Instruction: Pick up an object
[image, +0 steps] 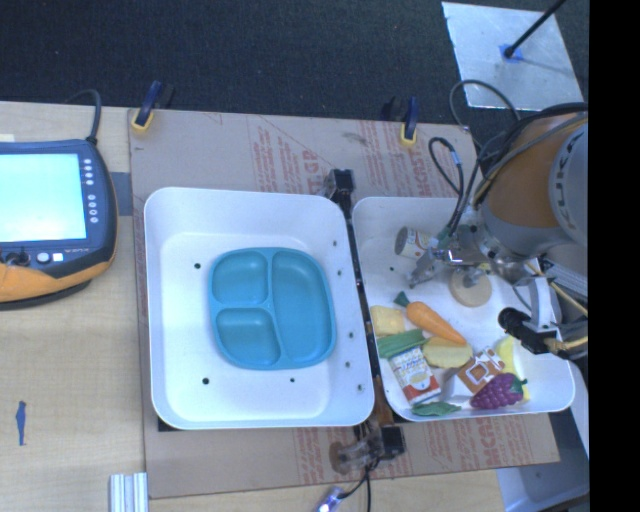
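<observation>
The right white bin (372, 225) holds several toy foods. An orange carrot (435, 320) lies in the middle, with a yellow piece (388, 320) and a green pod (401, 342) to its left. Purple grapes (497, 392) and two small cartons (412, 372) (482, 372) lie near the front. A small grey can (408, 240) lies at the back left and a tan disc (470, 291) sits right of centre. My gripper (428, 262) hangs low over the bin's back part, just right of the can and above the carrot. Nothing shows in its grasp.
The left white bin (165, 300) holds a blue divided plate (272, 307). A tablet-like pendant (50, 215) rests at the bench's far left. Cables (460, 160) loop above the right bin's back edge. The arm's grey and orange body (535, 190) covers the right bin's back right corner.
</observation>
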